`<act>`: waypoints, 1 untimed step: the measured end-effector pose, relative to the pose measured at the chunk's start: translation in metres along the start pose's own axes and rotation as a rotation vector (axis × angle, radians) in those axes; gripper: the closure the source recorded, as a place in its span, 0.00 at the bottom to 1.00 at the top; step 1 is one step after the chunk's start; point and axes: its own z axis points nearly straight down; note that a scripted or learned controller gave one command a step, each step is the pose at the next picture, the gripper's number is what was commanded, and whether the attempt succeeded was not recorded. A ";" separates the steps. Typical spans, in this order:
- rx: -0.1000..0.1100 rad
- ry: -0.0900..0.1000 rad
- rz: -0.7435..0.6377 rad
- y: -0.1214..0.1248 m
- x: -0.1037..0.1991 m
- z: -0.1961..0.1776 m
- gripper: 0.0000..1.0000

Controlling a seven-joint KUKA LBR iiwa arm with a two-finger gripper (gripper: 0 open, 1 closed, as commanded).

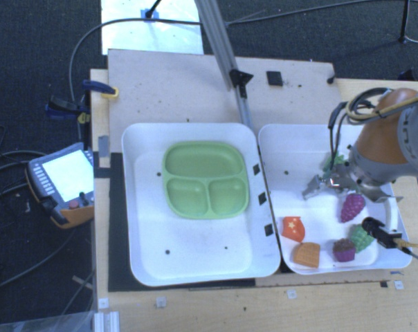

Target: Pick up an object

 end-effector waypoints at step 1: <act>-0.008 -0.001 -0.002 0.002 0.000 -0.013 1.00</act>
